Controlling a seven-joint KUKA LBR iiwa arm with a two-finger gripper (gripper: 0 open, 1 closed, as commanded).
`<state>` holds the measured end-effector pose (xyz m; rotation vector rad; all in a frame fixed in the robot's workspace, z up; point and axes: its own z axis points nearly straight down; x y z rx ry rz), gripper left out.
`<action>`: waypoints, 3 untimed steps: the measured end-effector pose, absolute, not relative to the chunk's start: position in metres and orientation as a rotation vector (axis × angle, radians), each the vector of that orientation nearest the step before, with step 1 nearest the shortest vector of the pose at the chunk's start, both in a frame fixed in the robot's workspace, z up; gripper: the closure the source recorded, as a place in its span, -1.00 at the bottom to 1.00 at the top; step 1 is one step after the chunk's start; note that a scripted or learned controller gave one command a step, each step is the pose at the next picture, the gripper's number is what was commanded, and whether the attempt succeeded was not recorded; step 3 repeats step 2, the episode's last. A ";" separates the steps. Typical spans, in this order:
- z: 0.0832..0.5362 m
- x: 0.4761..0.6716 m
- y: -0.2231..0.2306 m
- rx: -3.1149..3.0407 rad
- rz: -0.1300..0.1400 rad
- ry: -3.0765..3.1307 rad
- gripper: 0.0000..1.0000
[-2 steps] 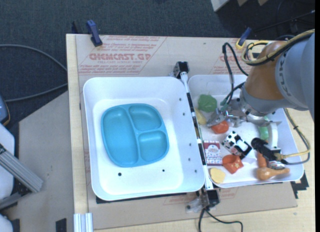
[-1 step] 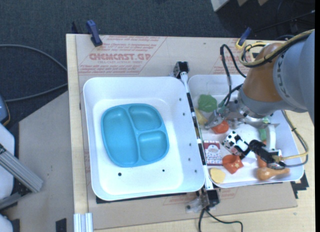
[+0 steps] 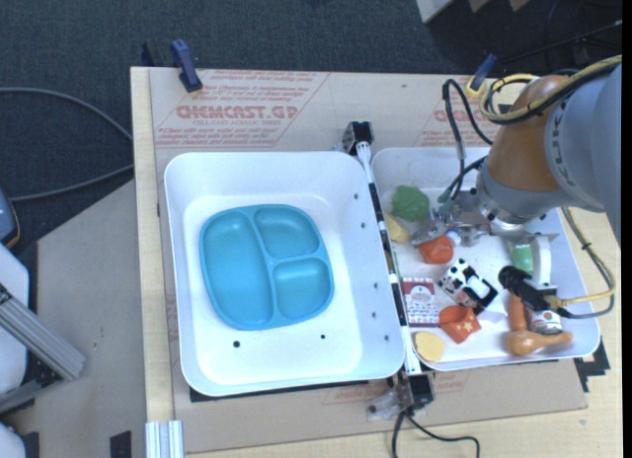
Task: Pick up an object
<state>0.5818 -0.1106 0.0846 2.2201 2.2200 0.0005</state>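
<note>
Fingers: I am not managing to tell how wide they are standing, nor whether they are gripping anything; the wrist is covering them.
Gripper (image 3: 456, 229): hanging low inside the right bin (image 3: 425, 165), toward its left wall.
Nearest object: I am reading the small red piece (image 3: 435, 249) as the target, lying just beside the gripper, between the green lump (image 3: 411, 201) and the black-and-white toy (image 3: 459, 276).
Handling: I am judging it light, smooth and rounded, so likely slipping if pinched off-centre.
Hold: I am favouring a grip across its middle.
Risk: neighbours are crowding it and may get nudged.
</note>
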 end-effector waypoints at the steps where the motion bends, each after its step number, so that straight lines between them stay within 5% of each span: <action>1: 0.095 0.582 -0.110 2.218 0.003 2.219 1.00; 2: 0.185 0.587 -0.034 2.220 0.003 2.223 1.00; 3: 0.185 0.587 -0.034 2.220 0.003 2.223 1.00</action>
